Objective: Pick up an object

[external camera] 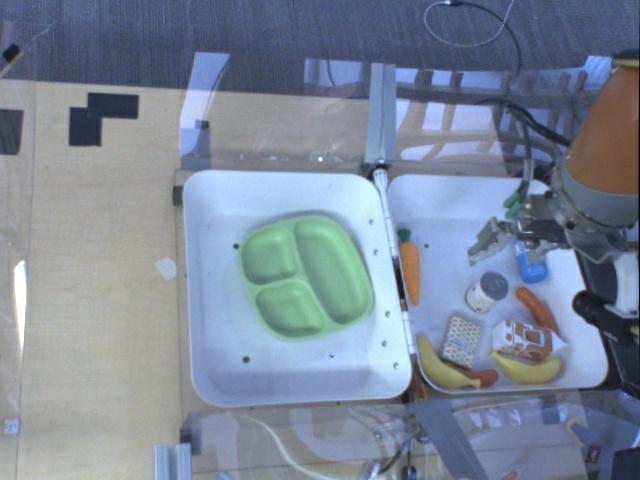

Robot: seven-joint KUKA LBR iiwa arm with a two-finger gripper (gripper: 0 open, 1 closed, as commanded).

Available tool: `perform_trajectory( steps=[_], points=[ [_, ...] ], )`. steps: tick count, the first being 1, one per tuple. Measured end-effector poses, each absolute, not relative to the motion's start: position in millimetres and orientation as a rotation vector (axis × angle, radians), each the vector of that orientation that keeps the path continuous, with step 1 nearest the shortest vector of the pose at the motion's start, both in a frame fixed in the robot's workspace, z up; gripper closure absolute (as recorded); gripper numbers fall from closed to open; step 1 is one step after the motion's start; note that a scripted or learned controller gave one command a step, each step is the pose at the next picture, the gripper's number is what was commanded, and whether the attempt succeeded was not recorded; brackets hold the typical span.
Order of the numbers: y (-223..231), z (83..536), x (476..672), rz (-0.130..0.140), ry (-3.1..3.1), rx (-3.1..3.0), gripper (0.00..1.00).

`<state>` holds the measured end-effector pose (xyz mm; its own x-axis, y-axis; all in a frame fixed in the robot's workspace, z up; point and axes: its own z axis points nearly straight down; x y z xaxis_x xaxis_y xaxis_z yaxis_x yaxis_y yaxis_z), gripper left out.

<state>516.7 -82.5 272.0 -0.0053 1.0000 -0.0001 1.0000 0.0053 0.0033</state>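
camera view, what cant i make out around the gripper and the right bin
1. Gripper, camera view: too small and blurred to tell whether its fingers are open or shut.
2. Blue object: partly covered by the arm's wrist, so its kind is unclear.
3. Small carton: its print is too small to read.
4. Right bin: the arm overhangs its far right rim.

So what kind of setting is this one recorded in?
Likely a robotics lab pick-and-place bench: two white bins, the left bin holding a green divided plate, the right bin holding toy food such as a carrot, with the arm's pincer above it.
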Motion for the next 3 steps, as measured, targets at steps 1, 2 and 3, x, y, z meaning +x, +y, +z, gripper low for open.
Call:
perform_trajectory(
  steps=[1, 2, 3],
  points=[
    [-82, 283, 518.5, 0.009, 2.226, 2.208, 1.0],
    [-42, 346, 563.3, 0.007, 2.244, 2.192, 1.0],
    [-65, 395, 609.2, 0.007, 2.208, 2.226, 1.0]
  ],
)
